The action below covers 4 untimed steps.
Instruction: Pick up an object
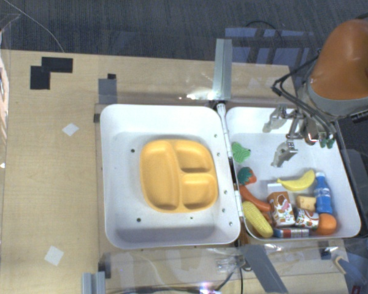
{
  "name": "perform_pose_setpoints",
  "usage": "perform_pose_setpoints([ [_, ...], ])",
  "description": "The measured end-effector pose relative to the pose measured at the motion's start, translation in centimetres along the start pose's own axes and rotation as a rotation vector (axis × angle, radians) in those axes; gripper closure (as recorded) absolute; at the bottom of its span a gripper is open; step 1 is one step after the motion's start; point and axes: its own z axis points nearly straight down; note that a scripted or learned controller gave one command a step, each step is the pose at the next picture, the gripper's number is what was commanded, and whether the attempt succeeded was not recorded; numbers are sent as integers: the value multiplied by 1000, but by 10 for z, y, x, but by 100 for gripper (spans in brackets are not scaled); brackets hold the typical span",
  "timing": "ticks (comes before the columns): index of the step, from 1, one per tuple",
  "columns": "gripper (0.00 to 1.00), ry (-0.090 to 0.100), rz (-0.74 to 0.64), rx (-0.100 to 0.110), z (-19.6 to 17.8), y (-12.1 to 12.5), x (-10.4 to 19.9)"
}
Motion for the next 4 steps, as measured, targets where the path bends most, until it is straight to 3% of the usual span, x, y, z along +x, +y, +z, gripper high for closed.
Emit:
perform_pose_setpoints([
  [1, 0, 9, -63, -1, 122, -2, 37],
  [2, 0, -6, 186, 0, 131, -35, -29],
  [3, 0, -4, 295, 1, 116, -68, -41],
  [4, 0, 0, 480, 1, 128, -74, 32],
])
